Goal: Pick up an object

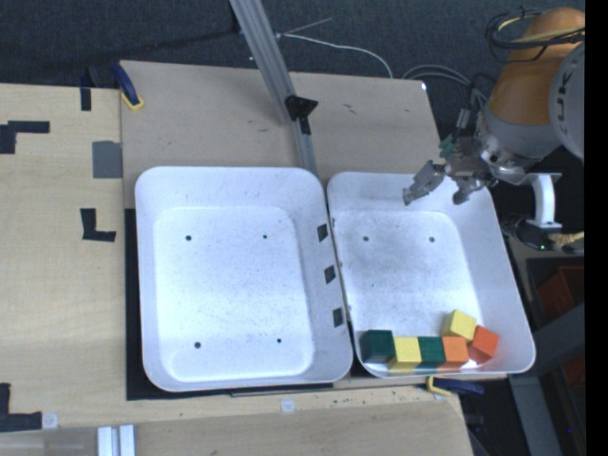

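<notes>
Several small blocks lie in a row along the near edge of the right bin (418,255): a dark green block (377,343), a yellow block (407,351), a green block (431,350), an orange block (455,349), another yellow block (462,325) and an orange-red block (484,341). My gripper (441,189) hangs over the far right corner of that bin, well away from the blocks. Its two grey fingers are spread apart with nothing between them.
The left bin (233,274) sits beside the right one, with black clips along their shared rim. A slanted metal pole (271,55) crosses the bench behind the bins. Cables lie at the far right near the arm.
</notes>
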Controlling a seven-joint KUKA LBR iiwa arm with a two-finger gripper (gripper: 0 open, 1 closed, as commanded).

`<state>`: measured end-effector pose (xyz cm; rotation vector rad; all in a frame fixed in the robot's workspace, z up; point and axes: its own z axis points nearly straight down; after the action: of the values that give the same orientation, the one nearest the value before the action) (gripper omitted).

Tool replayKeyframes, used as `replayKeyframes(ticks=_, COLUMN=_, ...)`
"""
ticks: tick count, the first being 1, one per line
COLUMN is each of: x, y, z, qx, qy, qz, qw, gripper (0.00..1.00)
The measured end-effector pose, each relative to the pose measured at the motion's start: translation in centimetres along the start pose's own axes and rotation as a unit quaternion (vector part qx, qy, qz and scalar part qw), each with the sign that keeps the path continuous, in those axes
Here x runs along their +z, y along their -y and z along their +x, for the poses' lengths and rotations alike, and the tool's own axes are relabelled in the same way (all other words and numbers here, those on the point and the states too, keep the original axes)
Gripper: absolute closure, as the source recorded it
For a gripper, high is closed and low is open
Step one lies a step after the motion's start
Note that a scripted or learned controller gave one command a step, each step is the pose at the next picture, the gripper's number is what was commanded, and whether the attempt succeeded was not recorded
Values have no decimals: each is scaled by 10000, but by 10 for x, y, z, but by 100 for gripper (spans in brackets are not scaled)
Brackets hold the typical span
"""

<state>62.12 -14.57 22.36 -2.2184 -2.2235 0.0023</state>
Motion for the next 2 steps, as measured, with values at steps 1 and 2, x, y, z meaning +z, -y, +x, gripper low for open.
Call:
replayKeyframes(ticks=1, x=-47, y=25, z=64, qx=-27, qy=-13, qz=-23, qw=10000, gripper=0)
replayKeyframes(ticks=2, x=-53, y=25, z=61, qx=-10, qy=-7, qz=-2, qw=10000, gripper=100)
